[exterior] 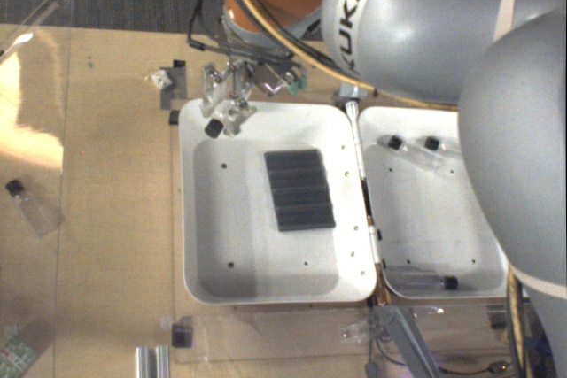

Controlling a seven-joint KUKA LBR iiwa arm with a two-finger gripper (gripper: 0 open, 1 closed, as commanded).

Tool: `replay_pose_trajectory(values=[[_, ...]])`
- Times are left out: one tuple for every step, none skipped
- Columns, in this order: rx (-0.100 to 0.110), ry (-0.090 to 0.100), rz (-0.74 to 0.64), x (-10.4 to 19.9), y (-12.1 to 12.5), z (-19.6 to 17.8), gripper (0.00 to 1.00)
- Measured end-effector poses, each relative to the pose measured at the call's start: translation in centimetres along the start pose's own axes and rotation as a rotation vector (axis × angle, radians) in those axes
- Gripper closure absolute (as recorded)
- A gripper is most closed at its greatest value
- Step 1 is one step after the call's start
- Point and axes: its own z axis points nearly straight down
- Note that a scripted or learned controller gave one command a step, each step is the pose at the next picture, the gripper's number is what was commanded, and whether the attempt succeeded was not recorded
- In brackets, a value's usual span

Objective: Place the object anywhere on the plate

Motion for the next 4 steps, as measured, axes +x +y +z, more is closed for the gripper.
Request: replay_pose_trajectory(values=[[-0.001,-0.01,0.003,-0.2,0.0,-1.3,1.0],[-0.001,0.0,-0.351,0.3,-0.4,-2.0,1.0],[0.0,-0.011,-0.348,0.1,-0.4,-3.3,1.0],[0.0,0.003,-0.033,1.0,-1.2,3.4,1.0]])
